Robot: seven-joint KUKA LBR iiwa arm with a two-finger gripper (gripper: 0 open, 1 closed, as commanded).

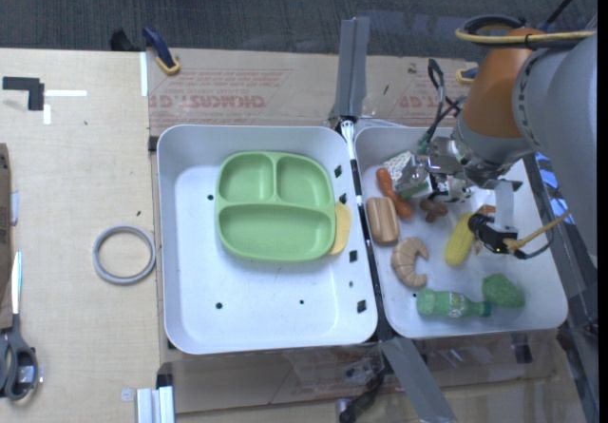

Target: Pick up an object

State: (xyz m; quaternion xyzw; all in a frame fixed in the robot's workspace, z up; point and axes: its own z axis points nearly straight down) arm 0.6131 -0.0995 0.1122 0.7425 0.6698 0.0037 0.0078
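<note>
The right bin (532, 312) holds several toy foods: an orange carrot (391, 194), a tan bread roll (382, 220), a croissant (411, 261), a yellow corn cob (460, 239), a green bottle (451, 304), a green broccoli piece (503, 290) and a small brown item (434, 210). My gripper (427, 182) reaches down into the bin's far part, just right of the carrot and above the brown item. A grey-green object seems to sit at its tip, but the grasp is unclear.
The left bin (190, 307) holds a green divided plate (275, 205) with a yellow piece (341, 227) tucked at its right edge. A grey ring (124, 253) and scissors (17, 364) lie on the bench at the left. A metal divider (353, 69) stands between the bins.
</note>
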